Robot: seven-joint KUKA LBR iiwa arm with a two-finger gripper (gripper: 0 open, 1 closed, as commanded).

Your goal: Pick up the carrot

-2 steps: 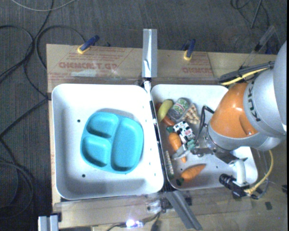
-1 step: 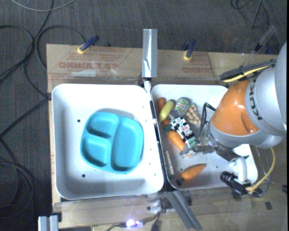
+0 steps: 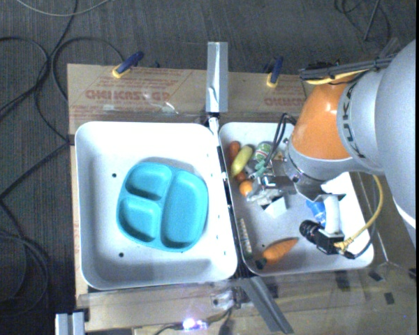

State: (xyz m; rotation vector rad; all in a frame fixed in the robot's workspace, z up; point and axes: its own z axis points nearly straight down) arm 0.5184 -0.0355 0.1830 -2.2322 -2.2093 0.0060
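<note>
The carrot (image 3: pixel 281 249) is orange with a dark stub at its left end. It lies at a slant near the front wall of the right bin (image 3: pixel 363 257). My gripper (image 3: pixel 267 185) hangs over the upper left part of that bin, well behind the carrot and apart from it. It sits among small food items, and the arm's orange band (image 3: pixel 321 128) covers the bin's back right part. Nothing can be made out in the gripper.
A yellow banana-like piece (image 3: pixel 242 160), a red-orange piece (image 3: pixel 234 148), a green can (image 3: pixel 264 151) and a small orange item (image 3: pixel 245 188) crowd the right bin's left wall. A blue-and-white object (image 3: pixel 328 211) lies right of the gripper. A blue divided tray (image 3: pixel 164 204) sits in the left bin (image 3: pixel 91 187).
</note>
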